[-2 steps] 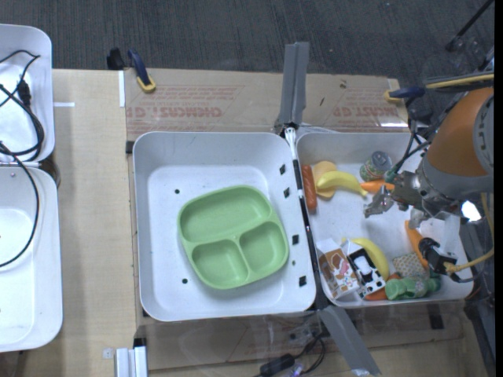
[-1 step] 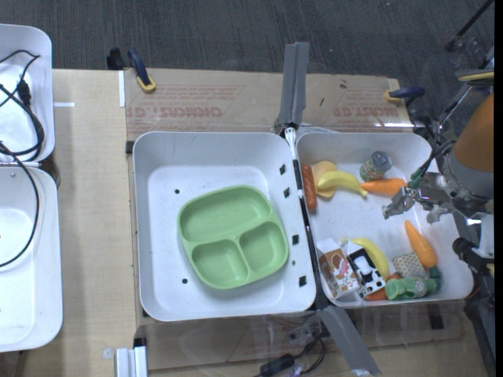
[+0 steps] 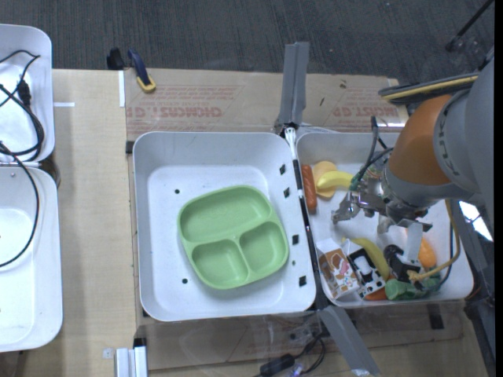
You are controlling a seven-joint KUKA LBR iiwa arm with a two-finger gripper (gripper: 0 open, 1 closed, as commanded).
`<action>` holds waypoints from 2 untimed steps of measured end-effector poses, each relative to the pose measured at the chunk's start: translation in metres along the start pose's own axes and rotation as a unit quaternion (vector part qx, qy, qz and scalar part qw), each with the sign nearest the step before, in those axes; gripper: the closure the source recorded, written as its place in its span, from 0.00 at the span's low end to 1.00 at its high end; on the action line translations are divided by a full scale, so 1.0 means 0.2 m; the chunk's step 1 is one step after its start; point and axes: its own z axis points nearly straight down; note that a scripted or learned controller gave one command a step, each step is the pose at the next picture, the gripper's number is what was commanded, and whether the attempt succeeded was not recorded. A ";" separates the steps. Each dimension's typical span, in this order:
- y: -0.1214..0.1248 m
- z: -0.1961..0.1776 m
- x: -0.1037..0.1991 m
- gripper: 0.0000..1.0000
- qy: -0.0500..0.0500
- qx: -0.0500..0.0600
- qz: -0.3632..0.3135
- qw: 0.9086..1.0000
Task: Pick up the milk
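Grey with its orange band, the arm (image 3: 440, 148) reaches in from the right and hangs over the right-hand bin (image 3: 355, 236). The gripper (image 3: 367, 220) sits above a bare white patch in the middle of that bin, and its fingers (image 3: 344, 213) look spread apart with nothing between them. Now the milk (image 3: 338, 272): a small printed carton lying at the near left corner of the same bin, close against the wall that divides the two bins, and clearly apart from the gripper, nearer the camera and a little to the left of it. Just to the carton's right a banana (image 3: 371, 259) lies on a slant. Along the dividing wall, further back, rests an orange-red sausage (image 3: 310, 188), and beside it a yellow fruit (image 3: 332, 180). Over on the right side of the bin there is an orange (image 3: 427, 254), and at the near edge a crumpled green thing (image 3: 406, 290). Across in the left bin (image 3: 157, 210) a green divided tray (image 3: 232, 236) lies flat, turned at an angle, on the pale wooden bench (image 3: 86, 210).
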 end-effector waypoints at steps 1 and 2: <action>0.00 -0.04 -0.01 1.00 0.000 0.001 0.001 1.000; -0.15 -0.50 0.15 1.00 0.000 -0.001 0.039 0.999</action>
